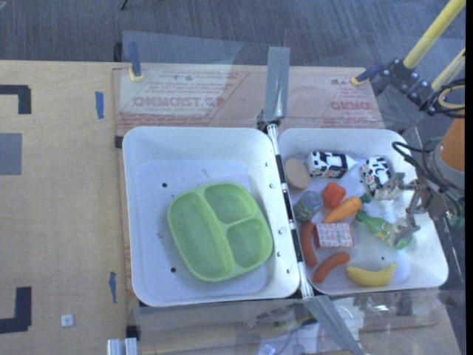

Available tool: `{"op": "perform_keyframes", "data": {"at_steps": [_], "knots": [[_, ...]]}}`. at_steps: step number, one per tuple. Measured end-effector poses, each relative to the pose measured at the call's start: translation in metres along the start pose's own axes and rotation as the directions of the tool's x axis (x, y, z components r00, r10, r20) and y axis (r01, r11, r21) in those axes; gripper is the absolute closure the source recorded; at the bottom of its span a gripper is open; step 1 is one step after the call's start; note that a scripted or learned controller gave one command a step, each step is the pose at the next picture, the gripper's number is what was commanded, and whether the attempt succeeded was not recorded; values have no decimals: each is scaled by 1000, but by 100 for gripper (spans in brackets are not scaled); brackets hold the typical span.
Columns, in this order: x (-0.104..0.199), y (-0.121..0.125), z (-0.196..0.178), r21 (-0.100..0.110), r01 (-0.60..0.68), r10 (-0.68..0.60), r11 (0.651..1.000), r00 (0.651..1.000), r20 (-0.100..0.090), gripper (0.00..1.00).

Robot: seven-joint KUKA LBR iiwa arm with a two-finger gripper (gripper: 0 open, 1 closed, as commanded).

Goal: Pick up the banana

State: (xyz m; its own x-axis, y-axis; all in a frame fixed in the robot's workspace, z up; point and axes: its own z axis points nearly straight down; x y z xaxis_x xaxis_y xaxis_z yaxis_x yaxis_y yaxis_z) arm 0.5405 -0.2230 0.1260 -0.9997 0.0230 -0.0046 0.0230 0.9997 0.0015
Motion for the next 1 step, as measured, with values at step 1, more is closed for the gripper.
{"op": "perform_keyframes", "data": {"at_steps": [1], "knots": [[57,69,17,4,222,-223,975,975,11,0]]}}
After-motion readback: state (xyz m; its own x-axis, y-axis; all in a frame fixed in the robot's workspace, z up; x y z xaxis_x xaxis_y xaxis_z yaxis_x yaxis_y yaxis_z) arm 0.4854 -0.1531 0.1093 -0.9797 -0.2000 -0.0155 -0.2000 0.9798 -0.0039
